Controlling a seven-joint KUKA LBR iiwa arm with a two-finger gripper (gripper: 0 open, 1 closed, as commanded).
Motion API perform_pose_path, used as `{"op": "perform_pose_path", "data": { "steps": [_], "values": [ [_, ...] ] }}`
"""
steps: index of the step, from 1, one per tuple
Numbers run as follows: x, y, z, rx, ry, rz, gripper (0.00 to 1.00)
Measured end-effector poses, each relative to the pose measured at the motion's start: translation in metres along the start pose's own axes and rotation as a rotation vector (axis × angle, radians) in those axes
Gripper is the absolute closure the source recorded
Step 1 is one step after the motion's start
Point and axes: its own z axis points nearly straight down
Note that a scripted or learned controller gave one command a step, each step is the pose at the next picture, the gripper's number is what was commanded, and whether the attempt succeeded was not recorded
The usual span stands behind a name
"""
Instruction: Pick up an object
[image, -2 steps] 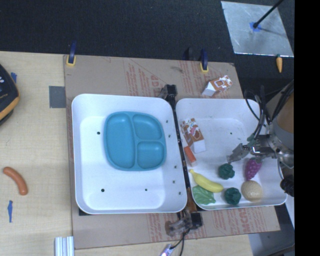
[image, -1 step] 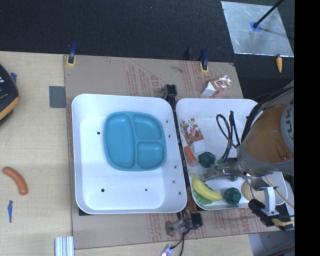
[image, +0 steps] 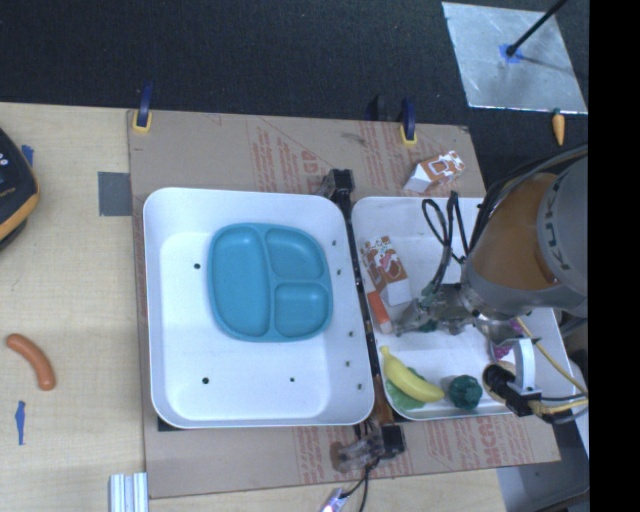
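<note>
Bench (image: 70, 260): pale wood, with a brown cardboard sheet (image: 250, 150) clamped over its middle and two white bins side by side on the sheet.

Left bin (image: 165, 300): holds one blue divided plate (image: 268, 281), three compartments, lying flat towards the bin's far edge.

Right bin (image: 395, 212): holds a small printed carton (image: 384, 262) near its left wall; a yellow banana (image: 411, 378) along the near edge, resting on something green; a dark green round object (image: 463, 391) just beside the banana's right end.

Arm: grey with an orange band (image: 515, 240), reaching in over the right bin's right side, black cables looped above the wrist.

Gripper (image: 428, 315): low in the middle of the right bin, beyond the banana and right of the carton. Its tip is a blurred tangle of parts; how far it is open, and whether it has hold of anything, cannot be told.

Outside the bins: a small orange-and-white carton (image: 436, 172) on the cardboard beyond the right bin's far edge; a sausage-shaped orange item (image: 31, 360) near the bench's left edge; a black-and-yellow device (image: 14, 190) at the left edge, further back.
</note>
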Motion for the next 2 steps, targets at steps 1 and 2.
{"op": "perform_pose_path", "data": {
  "steps": [1,2],
  "values": [
    [-0.034,0.039,0.0,-0.001,0.001,0.003,0.0],
    [-0.035,0.039,-0.011,-0.001,0.001,0.0,1.0]
  ]
}}
